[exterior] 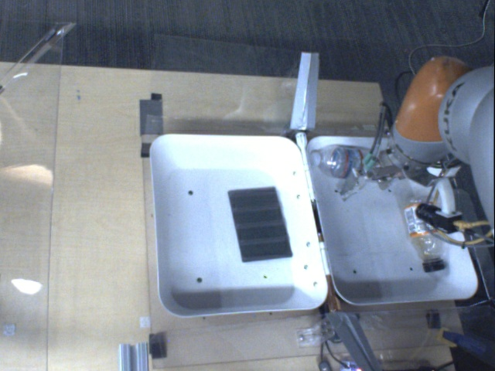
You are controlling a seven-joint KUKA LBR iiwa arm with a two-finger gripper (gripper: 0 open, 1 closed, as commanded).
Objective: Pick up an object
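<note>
Camera view, looking down at a slant. Claw low over the far left part of the right bin, reaching in from the right; whether released or clenched cannot be told, blurred metal parts and cables in the way. Nothing clearly seen between its tips. Just beside the claw, to its left, a clear crumpled bottle with a blue patch, lying in the bin's far left corner; touching or apart cannot be told. Behind the claw, grey arm with orange band, coming over the bin's far right edge.

Well apart from the claw, at the bin's right side, a small yellow-and-white item with dark cables across it, and a small black piece near it toward the front.

Left bin touching the right one along a shared edge; a black ribbed slab lying flat near its middle, slightly turned. Both bins resting on the pale wooden desk. Upright grey post at the far junction of the bins.
</note>
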